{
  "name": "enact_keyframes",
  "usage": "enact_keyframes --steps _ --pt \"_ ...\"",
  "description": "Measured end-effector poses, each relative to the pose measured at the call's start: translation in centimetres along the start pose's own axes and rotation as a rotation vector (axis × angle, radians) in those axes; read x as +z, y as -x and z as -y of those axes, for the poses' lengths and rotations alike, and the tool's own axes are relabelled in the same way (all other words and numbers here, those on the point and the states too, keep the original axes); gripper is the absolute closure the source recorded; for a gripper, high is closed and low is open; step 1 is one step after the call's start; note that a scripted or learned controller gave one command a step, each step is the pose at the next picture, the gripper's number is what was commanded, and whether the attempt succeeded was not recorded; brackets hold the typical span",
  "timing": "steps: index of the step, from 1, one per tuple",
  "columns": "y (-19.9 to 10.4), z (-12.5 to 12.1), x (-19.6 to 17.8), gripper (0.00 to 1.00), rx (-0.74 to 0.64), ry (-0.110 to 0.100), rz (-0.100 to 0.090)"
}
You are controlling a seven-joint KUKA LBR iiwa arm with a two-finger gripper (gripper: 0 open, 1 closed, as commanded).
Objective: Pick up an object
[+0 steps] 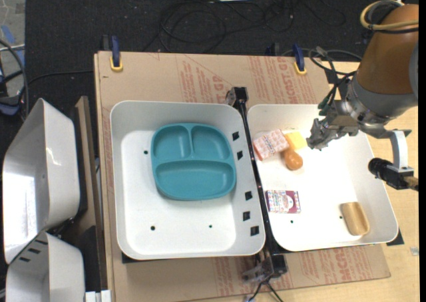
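The right bin point(373, 191) holds several small items. A pink-and-white packet point(269, 144) lies at its upper left, with a yellow block point(295, 139) beside it and an orange rounded piece point(293, 159) just below that. A flat pink packet point(283, 201) lies near the bin's left wall, and a tan bread-like piece point(355, 217) lies at the lower right. My gripper point(321, 138) hangs over the upper part of the right bin, just right of the yellow block. Nothing shows between its fingers.
The left bin point(133, 227) holds a teal divided plate point(193, 161). A black divider runs between the two bins. White tubs point(36, 181) stand off the bench at the left. Cables lie on the floor behind the bench.
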State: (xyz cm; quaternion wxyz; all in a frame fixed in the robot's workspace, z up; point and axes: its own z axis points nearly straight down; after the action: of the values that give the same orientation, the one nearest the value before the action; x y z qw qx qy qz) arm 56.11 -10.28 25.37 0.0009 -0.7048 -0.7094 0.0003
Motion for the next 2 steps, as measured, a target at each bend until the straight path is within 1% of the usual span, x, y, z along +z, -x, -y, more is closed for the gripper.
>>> enact_keyframes --steps 1,2 --pt "-5.8 0.7 1.1 1.0 -0.001 -0.001 -0.001" --pt "-11.9 2.6 1.7 1.0 -0.002 -0.002 -0.002"
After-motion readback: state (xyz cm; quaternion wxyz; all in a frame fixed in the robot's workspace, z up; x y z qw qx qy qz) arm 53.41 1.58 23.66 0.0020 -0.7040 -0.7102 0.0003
